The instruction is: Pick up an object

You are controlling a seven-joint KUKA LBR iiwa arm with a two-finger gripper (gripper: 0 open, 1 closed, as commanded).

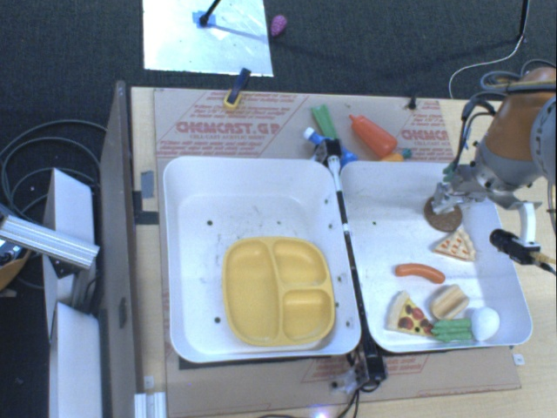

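The right bin [383, 207] holds several toy foods: a brown round cookie [444, 217], a small pizza slice [455, 246], a red sausage [420, 273], a bread roll [449, 301], a larger pizza slice [409, 313], a green piece [451, 329] and a white egg [485, 323]. My gripper [447, 200] hangs at the bin's far right, right over the cookie's upper edge and partly hiding it. Nothing is visibly held.
A yellow divided plate [278, 290] lies in the left bin [200, 198]. Behind the bins on the board sit an orange toy [374, 136], a green piece [324, 120] and a yellow-and-blue tool [235, 90]. A black clip [333, 152] joins the bins.
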